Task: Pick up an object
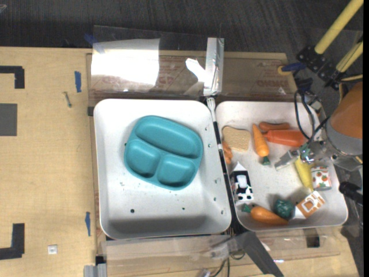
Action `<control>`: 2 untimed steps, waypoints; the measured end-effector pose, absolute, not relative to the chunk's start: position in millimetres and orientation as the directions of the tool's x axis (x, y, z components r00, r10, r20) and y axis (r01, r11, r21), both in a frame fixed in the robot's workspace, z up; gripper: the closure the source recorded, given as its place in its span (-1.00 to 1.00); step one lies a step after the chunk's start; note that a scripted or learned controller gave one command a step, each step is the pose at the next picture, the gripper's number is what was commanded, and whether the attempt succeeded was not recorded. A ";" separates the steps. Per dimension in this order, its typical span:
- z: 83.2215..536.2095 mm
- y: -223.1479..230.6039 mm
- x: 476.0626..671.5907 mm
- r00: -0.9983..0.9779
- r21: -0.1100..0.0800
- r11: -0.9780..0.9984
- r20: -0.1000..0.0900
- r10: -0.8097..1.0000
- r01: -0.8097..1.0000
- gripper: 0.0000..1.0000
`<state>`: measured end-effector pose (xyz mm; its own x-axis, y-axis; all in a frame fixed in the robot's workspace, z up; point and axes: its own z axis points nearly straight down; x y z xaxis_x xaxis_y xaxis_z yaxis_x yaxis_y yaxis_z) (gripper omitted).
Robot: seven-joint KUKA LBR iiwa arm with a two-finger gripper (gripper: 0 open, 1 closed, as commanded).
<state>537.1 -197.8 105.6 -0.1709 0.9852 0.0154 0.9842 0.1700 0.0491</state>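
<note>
Gripper (301,154) hangs over right bin (341,211), grip state can't tell. Nearest obj: yellow toy (302,174), just on its near side, long axis approx near-to-far, slightly tilted.

Below me lies a pale wooden benchtop (46,154), marked with black tape corners (16,77) on its left side and a few short blue tape strips (77,81). Beyond its far edge I see dark grey carpet (173,4). A clear plastic sheet (138,65) behind the bins catches a bright white glare from overhead light. Yellow poles (343,19) slant across the upper right corner, with black cables (305,105) hanging near them
</note>
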 end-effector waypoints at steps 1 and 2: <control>89.6 -210.0 510.4 -0.078 0.014 0.078 0.013 0.997 0.997 -1.00; 98.8 -218.1 507.7 -0.069 0.013 0.069 0.002 0.998 0.998 1.00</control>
